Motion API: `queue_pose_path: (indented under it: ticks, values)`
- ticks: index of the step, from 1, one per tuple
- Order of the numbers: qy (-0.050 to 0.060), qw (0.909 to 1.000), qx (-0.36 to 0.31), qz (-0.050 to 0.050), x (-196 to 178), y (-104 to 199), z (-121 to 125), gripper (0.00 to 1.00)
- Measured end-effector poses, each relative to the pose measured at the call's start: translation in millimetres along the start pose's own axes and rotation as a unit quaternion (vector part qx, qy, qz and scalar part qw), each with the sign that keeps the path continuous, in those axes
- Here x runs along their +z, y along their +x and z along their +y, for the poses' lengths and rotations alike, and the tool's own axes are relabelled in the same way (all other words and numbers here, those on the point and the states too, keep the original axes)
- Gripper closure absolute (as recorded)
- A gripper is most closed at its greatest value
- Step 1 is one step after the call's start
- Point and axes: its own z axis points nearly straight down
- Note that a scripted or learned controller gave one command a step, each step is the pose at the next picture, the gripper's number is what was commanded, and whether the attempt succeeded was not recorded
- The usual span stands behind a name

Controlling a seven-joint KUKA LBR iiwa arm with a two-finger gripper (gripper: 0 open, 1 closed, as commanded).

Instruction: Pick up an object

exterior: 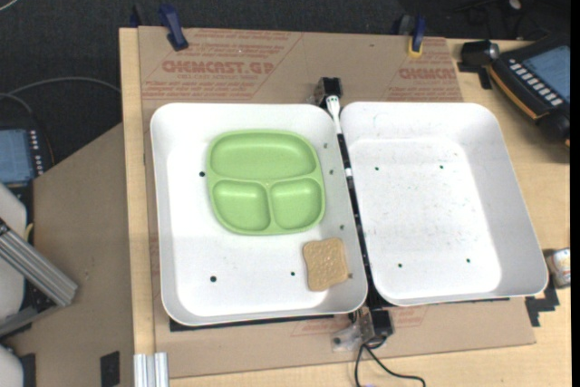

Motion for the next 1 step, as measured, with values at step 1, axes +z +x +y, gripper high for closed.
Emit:
queue_pose_path:
  ticks: [1]
  values:
    - [0.016,0.9998,0.001,0.007,119.8,30.9,-16.7,1.00]
